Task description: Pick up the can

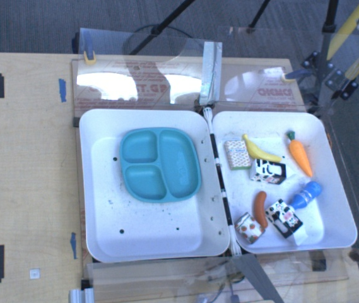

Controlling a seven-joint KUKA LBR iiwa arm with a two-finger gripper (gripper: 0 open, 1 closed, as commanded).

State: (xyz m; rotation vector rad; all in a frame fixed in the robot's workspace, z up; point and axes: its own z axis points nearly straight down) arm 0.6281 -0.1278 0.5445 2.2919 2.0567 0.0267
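The can [250, 228] is seen in the right bin's [330, 214] near-left corner, beside the sausage [260, 208]; the pincer's state cannot be told.

Single fixed camera, mounted above the counter [21, 169], looking down at a slant. Both white bins fall within frame: the left bin [97, 232] sits near centre, the right bin [337, 219] toward the right side. The far edge of the counter lies toward the top of the view, with dark floor [40, 11] and stand legs [185, 8] beyond it. The near edge is cut by the bottom border. Distance is moderate: bin contents read as small but distinguishable shapes. The wooden surface extends to the left border.
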